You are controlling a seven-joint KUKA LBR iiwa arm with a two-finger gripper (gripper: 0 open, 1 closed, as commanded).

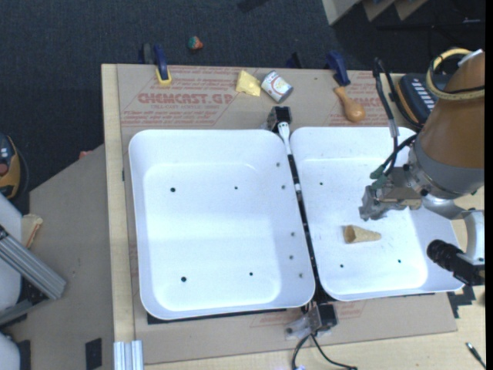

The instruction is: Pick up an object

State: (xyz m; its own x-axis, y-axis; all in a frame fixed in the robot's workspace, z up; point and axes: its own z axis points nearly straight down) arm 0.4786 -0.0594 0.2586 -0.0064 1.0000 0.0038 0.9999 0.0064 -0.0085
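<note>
A small tan wedge-shaped object (360, 234) lies on the floor of the right white bin (331, 160). My gripper (374, 209) hangs just above and slightly right of the wedge, over the bin's middle right. Its grey body blocks the fingertips, and I see nothing held in it. The arm with its orange band comes in from the right edge.
The left white bin (154, 168) sits beside the right one. On the board behind the bins lie a yellow piece (248, 84), a small white box (276, 86), a tan wooden item (350, 106) and blue clamps (162, 64). A black part (451, 257) sticks over the right bin's lower right edge.
</note>
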